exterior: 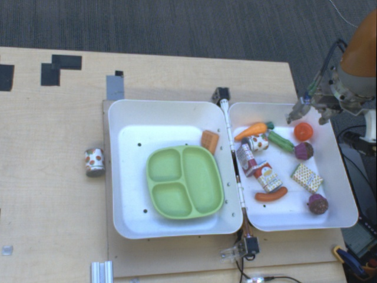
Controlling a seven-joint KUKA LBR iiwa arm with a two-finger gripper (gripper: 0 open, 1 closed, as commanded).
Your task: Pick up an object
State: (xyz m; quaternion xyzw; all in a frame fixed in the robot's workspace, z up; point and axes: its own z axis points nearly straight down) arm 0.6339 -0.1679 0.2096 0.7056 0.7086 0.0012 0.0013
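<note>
Now you can see the pincer (307,112) at the far right corner of the right bin (344,208), with its two fingers spread wide and nothing between them. It hangs just beside an orange-red ball (303,131), which lies near the far right corner of this bin. Close to the ball, toward the near edge, you find a purple ball (304,151), and a green pepper (281,141) lies slanted to its left. A carrot (251,130) rests near the far left corner of the right bin, and a small printed cup (259,141) is touching it. A can (246,157) and a printed box (267,177) lie along the left side, with a red sausage (271,195) just beside the box. A patterned yellow block (308,177) is near the right wall, and a dark purple ball (318,204) is in the near right corner. In the left bin (118,175) a green divided plate (185,182) sits in the middle, and an orange block (210,140) touches its far edge. On the worktop (53,175), left of the bins, a small printed can (94,161) lies apart.
</note>
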